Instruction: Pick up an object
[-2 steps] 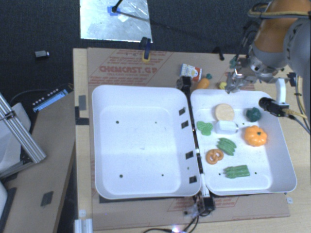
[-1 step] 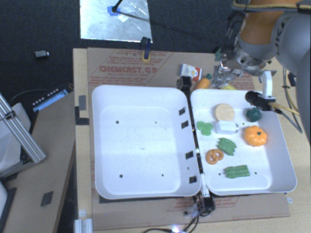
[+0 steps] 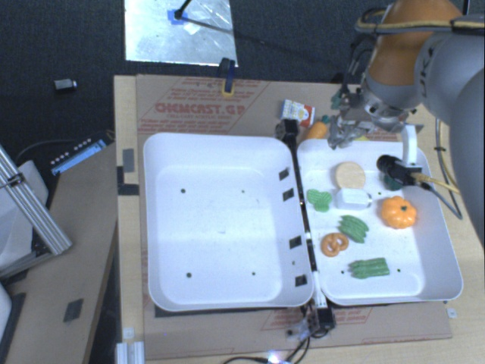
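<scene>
The right white bin point(image 3: 436, 256) holds several small items. Among them are a round tan cookie point(image 3: 350, 175), a white block point(image 3: 354, 199), an orange pumpkin point(image 3: 398, 211), a brown pretzel point(image 3: 334, 243) and a leafy green piece point(image 3: 320, 200). A green pickle point(image 3: 353, 227) and a green bean pod point(image 3: 369, 268) lie nearer the front. An orange item point(image 3: 318, 130) sits at the bin's far left corner. My gripper point(image 3: 343, 136) hangs over the far edge of this bin, just right of the orange item and above the cookie.
The left white bin point(image 3: 220, 218) lies beside the right one, joined along a black-clipped divider point(image 3: 299, 203). A small red and white packet point(image 3: 297, 112) rests on the cardboard beyond the bins. The grey arm point(image 3: 447, 59) reaches in from the upper right.
</scene>
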You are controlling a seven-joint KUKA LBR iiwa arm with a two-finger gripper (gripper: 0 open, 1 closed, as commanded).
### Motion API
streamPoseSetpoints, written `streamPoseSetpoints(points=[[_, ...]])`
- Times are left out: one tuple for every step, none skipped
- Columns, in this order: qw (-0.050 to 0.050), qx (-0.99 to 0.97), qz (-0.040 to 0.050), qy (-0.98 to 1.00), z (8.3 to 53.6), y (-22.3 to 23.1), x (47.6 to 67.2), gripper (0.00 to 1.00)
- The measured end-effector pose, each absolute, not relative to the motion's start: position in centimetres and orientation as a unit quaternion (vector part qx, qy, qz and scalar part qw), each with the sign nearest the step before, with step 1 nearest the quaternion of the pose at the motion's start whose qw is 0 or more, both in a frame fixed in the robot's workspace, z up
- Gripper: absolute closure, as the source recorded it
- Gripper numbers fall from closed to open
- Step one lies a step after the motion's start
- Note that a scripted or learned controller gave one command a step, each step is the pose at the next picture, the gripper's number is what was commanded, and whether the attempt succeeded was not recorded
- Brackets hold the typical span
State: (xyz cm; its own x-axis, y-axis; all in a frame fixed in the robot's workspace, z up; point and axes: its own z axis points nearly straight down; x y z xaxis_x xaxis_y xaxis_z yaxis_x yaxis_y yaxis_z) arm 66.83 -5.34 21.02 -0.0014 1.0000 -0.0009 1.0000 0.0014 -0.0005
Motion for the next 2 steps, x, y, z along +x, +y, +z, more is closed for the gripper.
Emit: streamPoseSetpoints(points=[[0.001, 0.707, 0.0000, 0.707, 19.05, -5.46, 66.87, 1.00], [0.001, 0.706, 0.0003, 0.709, 18.50, -4.73, 66.89, 1.00]])
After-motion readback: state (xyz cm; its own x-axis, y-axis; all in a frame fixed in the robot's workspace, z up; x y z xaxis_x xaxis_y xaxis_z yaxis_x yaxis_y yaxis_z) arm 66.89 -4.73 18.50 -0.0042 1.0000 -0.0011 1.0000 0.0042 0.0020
